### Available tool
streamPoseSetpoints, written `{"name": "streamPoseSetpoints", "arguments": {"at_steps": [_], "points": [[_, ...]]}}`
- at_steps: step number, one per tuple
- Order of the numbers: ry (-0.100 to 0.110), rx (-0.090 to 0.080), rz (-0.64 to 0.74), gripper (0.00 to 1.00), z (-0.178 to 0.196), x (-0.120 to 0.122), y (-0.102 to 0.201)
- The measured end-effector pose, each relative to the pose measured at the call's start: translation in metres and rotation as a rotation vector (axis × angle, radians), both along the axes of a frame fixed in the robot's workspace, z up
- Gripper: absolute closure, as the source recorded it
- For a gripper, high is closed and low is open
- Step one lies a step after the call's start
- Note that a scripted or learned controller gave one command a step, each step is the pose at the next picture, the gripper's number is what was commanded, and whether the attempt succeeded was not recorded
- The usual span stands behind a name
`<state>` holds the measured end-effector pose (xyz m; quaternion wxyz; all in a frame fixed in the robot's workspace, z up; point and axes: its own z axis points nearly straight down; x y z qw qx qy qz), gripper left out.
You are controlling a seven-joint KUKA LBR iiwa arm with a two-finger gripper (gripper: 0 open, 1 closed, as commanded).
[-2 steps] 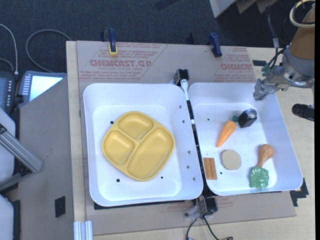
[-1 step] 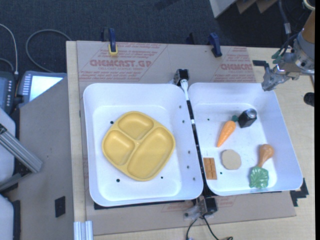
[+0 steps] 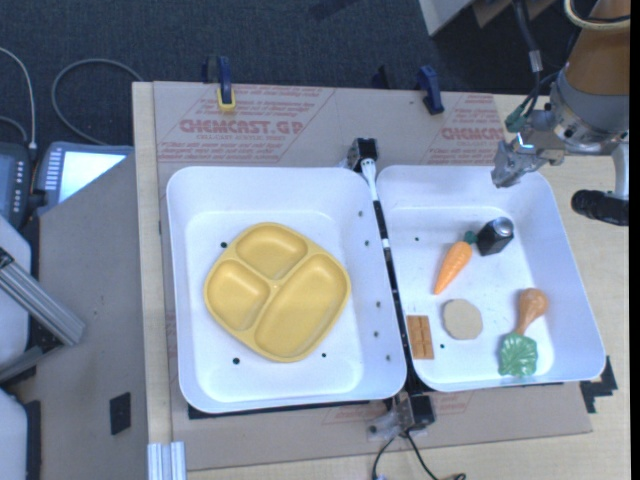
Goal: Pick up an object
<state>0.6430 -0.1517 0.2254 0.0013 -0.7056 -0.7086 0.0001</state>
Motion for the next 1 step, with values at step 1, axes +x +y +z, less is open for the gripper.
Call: {"name": "streamPoseSetpoints", "arguments": {"at_steps": [1], "points": [[-0.003, -0.002, 0.000, 1.00, 0.0064, 0.0076, 0.0552]]}}
